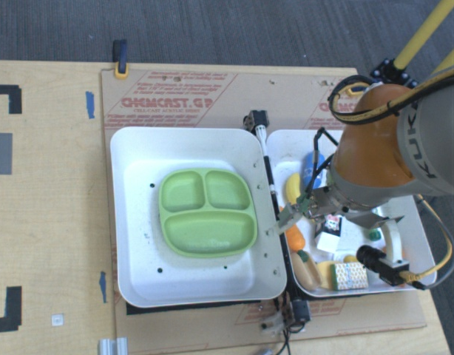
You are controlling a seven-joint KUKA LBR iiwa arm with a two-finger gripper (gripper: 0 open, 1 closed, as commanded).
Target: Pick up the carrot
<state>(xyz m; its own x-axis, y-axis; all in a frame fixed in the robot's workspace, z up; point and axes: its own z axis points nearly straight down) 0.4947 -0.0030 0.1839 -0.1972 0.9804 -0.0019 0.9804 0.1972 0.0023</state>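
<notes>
The carrot (295, 238) lies in the right bin (427, 272), near its left wall, with other food packed close around it. The end effector (292, 217) hangs just above it, low in the bin, likely to grab it. I cannot tell how wide it is.

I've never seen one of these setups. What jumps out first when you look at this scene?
First, the big grey arm with its orange band, reaching in from the right over the right bin, which is crowded with small items. Next, the green divided plate lying alone in the middle of the left bin. A small orange carrot lies near the right bin's left wall, just below the tool.
</notes>
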